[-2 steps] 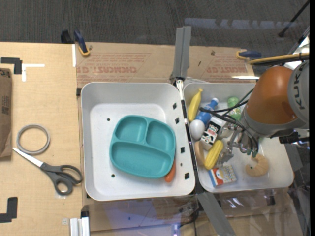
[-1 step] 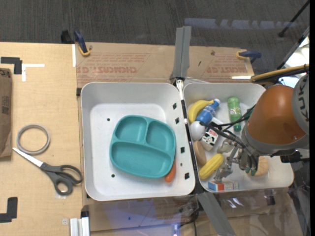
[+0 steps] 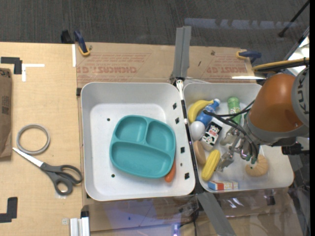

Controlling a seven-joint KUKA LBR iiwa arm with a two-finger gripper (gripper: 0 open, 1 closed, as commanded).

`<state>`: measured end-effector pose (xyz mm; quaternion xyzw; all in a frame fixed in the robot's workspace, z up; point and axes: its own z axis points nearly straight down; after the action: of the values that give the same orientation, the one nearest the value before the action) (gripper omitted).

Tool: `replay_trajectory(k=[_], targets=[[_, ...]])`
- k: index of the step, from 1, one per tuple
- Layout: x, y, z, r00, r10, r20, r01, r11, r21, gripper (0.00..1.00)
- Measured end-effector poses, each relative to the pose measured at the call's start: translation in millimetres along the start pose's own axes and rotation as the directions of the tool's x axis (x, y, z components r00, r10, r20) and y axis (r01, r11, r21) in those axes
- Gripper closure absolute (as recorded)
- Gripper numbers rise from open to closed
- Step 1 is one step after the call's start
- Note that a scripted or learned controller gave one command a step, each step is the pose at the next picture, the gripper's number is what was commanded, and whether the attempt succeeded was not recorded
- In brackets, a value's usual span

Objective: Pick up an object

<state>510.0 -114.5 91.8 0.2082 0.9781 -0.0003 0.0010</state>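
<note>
Your bench (image 3: 39,82) is pale wood with scissors (image 3: 51,171) and a tape roll (image 3: 33,138); grey carpet (image 3: 147,9) lies beyond; your gripper (image 3: 231,154) hangs spread and unloaded over the right bin (image 3: 280,178).

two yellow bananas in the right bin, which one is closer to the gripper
The lower yellow banana, lying near the bin's front beside the gripper. The other curved yellow banana sits further back, by the blue and white bottle.

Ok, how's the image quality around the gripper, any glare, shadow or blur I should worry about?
Camera view: even lighting, with the teal tray sharp; the gripper is dim under the arm's shadow and tangled visually with cables, so its fingers are hard to read; bright blown-out glare at the upper right edge.
</note>
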Motion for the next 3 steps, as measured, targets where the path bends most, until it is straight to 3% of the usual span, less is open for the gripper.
replay_trajectory(k=[1,2,3], targets=[[22.8,12.4,0.7,0.997,0.079,-0.003,-0.079,0.997,0.001,0.00],[38.0,6.4,0.5,0.987,0.158,-0.003,-0.158,0.987,0.000,0.00],[37.2,3.8,0.4,0.948,0.319,-0.002,-0.319,0.948,0.000,0.00]])
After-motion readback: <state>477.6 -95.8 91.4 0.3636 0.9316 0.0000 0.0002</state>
